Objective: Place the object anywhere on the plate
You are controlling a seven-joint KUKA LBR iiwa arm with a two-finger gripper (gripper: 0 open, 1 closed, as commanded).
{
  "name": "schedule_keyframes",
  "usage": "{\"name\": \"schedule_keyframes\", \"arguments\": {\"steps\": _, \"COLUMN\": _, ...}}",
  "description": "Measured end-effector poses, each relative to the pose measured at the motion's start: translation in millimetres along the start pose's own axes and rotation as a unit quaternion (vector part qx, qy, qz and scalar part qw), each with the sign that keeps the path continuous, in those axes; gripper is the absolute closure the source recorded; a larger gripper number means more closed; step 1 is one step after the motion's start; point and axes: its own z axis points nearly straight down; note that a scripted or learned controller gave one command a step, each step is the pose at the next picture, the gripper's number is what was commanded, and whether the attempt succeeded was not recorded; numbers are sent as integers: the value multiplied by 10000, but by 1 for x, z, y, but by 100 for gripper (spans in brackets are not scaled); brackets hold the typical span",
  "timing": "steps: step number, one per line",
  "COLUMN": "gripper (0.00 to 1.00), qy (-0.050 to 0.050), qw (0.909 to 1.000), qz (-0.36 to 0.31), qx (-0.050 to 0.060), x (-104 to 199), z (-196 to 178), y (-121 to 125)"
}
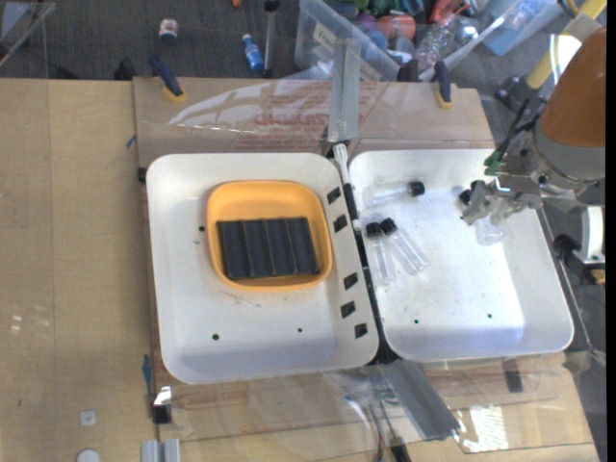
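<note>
An orange plate lies in the left bin, and a black ridged slab rests flat on it. In the right bin lie clear plastic tubes with black caps: one near the back, and two by the divider. My gripper hovers over the right bin's far right part, well apart from the plate. A small clear piece shows just below it; whether it is gripped is unclear.
A metal divider with black clips separates the bins. Behind the bench stands a clear tub of coloured toys. Cardboard lies behind the left bin. The arm's orange band fills the upper right.
</note>
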Motion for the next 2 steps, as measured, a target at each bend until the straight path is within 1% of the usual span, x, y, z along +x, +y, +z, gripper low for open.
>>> {"name": "schedule_keyframes", "arguments": {"steps": 1, "gripper": 100, "qy": -13, "qw": 9996, "qz": -286, "qx": -1, "x": 6, "z": 16, "y": 51}}
{"name": "schedule_keyframes", "arguments": {"steps": 2, "gripper": 100, "qy": -17, "qw": 9948, "qz": -1017, "qx": -12, "x": 24, "z": 3, "y": 77}}
